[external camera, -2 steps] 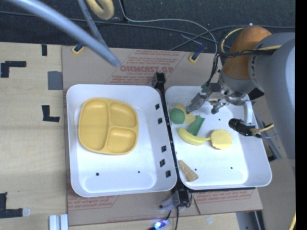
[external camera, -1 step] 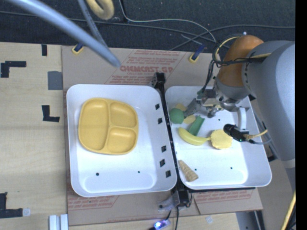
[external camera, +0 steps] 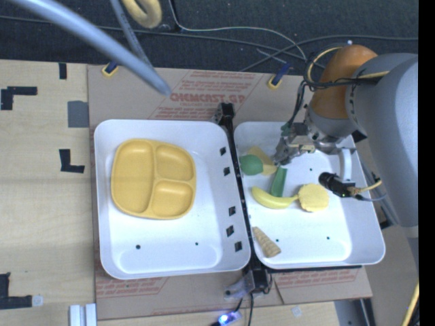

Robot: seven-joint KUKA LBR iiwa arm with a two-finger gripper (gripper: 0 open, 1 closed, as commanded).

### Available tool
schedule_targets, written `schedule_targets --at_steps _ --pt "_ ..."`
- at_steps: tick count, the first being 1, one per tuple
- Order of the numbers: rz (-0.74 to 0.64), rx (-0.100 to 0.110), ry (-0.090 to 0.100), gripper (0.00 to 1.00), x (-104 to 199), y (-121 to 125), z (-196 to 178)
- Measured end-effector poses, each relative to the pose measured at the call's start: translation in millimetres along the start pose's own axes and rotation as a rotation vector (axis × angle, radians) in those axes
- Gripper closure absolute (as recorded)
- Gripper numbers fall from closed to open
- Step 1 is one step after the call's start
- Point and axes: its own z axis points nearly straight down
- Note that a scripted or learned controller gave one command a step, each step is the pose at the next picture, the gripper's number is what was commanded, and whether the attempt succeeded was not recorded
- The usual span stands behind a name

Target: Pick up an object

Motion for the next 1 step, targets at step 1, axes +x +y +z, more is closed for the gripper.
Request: schedule_targets --at_steps 1 --pt "0.001 0.001 0.003 1.00 1.9 -1.7 -42.5"
